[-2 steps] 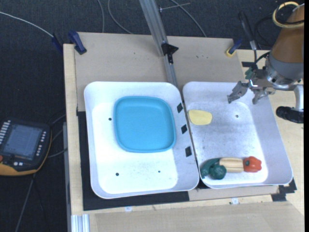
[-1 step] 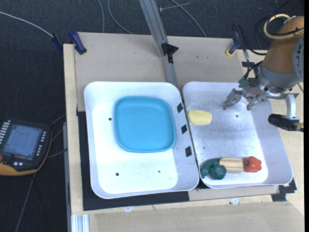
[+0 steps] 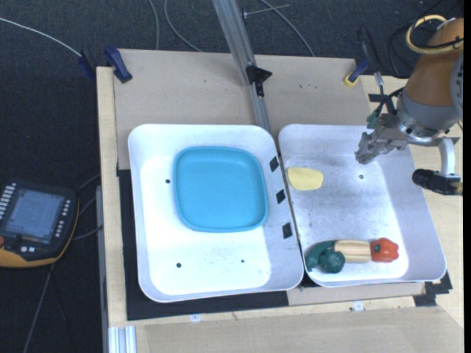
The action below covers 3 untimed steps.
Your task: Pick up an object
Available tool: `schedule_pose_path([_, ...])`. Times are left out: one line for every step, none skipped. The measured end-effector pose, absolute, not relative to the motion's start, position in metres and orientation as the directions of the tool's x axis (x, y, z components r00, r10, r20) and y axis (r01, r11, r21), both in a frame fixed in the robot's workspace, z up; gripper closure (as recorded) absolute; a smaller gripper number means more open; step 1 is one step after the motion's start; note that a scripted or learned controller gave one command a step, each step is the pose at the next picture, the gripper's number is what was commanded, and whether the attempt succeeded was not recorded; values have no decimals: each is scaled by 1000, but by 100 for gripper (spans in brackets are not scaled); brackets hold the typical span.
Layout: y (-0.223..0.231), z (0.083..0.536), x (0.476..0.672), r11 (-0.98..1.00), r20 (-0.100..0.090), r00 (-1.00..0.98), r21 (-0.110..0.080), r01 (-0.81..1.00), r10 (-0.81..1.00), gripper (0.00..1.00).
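End effector (image 3: 368, 151) hovers right of the yellow object (image 3: 305, 178), apart.

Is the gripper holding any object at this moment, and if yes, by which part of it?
Nothing is held. The gripper hangs over the far part of the right bin, apart from the yellow piece and the toys at the near edge.

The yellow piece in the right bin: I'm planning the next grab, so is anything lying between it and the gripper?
Nothing visible does. The gripper hangs over the right bin near its far edge, and bare bin floor lies between it and the yellow piece. The green, tan and red items sit along the near wall, off that line.
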State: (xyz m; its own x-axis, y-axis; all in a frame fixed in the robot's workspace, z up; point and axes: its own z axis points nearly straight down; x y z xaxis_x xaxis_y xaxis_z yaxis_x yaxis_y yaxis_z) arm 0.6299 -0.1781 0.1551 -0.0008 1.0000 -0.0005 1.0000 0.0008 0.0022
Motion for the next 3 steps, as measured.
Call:
schedule_pose_path([-172, 217, 630, 1, -1, -1, 6, 1000, 1000, 100])
schedule_pose_path([-175, 260, 631, 0, -1, 0, 5, 1000, 1000, 100])
schedule_pose_path([-175, 286, 631, 0, -1, 0, 3, 1000, 1000, 100])
